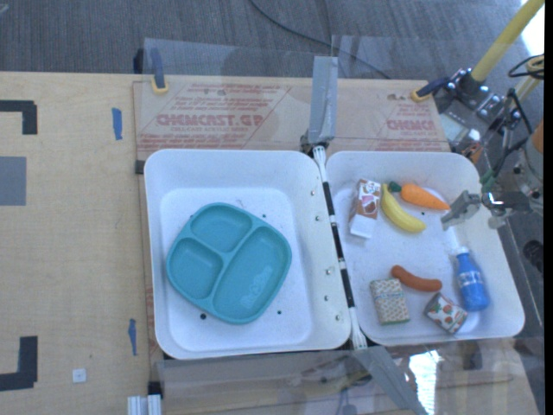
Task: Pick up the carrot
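Right bin (510,318) — carrot (422,196) beside banana (401,212); tool (460,208) near (grip state unclear).

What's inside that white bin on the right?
The right bin holds a carrot, banana, sausage, blue bottle and three small packets. Whatever lies beneath them is covered.

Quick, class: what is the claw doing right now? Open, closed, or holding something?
Claw: open or closed cannot be told; nothing seen between it, carrot lies in the right bin.
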Tool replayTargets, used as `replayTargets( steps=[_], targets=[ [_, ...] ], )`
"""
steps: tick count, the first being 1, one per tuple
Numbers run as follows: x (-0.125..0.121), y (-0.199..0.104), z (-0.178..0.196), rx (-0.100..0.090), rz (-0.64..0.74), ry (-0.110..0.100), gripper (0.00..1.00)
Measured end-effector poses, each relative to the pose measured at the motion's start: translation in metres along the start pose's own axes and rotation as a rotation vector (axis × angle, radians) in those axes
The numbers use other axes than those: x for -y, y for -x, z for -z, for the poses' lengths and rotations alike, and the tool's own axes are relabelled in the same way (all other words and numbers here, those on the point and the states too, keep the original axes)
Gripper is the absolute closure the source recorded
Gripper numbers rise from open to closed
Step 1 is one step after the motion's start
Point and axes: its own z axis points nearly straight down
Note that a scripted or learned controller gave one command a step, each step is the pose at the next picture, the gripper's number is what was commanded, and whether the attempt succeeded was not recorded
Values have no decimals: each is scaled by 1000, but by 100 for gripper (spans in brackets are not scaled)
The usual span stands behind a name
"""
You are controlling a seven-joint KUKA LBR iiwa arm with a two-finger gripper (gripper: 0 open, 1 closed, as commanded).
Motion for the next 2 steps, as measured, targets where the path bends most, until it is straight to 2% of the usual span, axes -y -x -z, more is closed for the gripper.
replayTargets(
  steps=[1,2],
  targets=[
    [-58,-3,-131,3,136,7,0],
    [-121,1,-133,-15,448,-41,0]
  ],
)
